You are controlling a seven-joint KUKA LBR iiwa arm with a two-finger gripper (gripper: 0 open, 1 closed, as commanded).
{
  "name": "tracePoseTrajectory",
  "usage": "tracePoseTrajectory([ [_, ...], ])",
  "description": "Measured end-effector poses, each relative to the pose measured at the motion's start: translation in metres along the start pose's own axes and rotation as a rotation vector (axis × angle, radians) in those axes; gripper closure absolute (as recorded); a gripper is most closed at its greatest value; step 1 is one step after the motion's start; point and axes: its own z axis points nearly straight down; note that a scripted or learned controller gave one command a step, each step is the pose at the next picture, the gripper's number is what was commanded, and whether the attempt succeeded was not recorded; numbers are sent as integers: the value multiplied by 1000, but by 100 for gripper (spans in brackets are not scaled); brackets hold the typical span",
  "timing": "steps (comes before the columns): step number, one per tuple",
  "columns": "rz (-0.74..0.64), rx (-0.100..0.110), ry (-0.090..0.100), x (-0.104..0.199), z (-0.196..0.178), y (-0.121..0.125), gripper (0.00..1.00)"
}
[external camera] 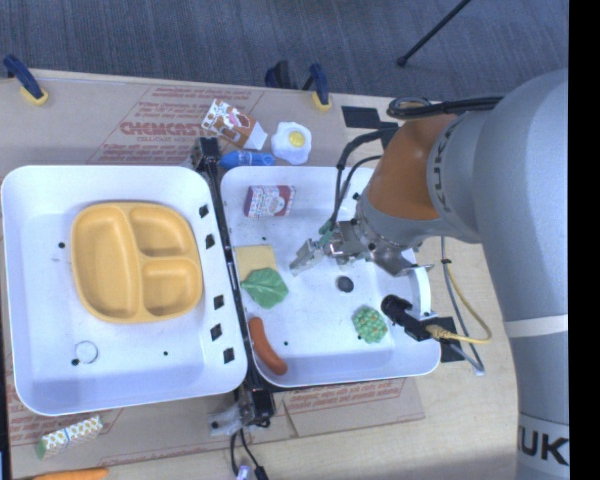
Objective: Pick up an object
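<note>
My hand [310, 255] hangs over the right bin [325, 370], just right of the yellow cheese slice [255, 259]; I cannot tell its state. The green leaf [265, 286] lies just below that slice, the sausage [266, 346] lower, the red packet [269, 201] above.

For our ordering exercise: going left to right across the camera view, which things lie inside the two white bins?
Yellow divided tray → green leaf → dark round piece → green broccoli piece. The sausage, cheese slice and red carton overlap the leaf's span, so they are left out.
</note>
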Motion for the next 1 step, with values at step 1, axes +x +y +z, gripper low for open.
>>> tracePoseTrajectory([
  [1,53,-4,-1,54,11,53,0],
])
